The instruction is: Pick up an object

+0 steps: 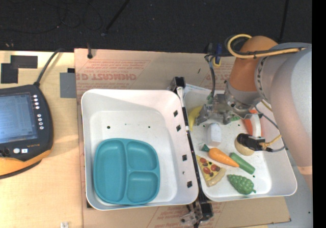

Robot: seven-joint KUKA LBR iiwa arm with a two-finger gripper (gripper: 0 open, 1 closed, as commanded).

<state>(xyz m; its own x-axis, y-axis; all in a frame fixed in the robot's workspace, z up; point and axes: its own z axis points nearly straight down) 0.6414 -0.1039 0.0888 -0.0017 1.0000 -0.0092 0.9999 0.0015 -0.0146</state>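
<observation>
The right bin holds several toy foods. An orange carrot lies mid-bin with a pizza slice in front of it. A bumpy green piece and a green stick lie to their right. A brown and yellow round piece sits by a red and white piece. A yellow piece rests against the bin's left wall. My gripper hangs low over the bin's back left part, just above a small white piece and beside the yellow piece.
The left bin holds a teal divided plate. A black divider strip runs between the bins. A teach pendant lies on the bench at the far left. Cables trail from the wrist over the right bin's back.
</observation>
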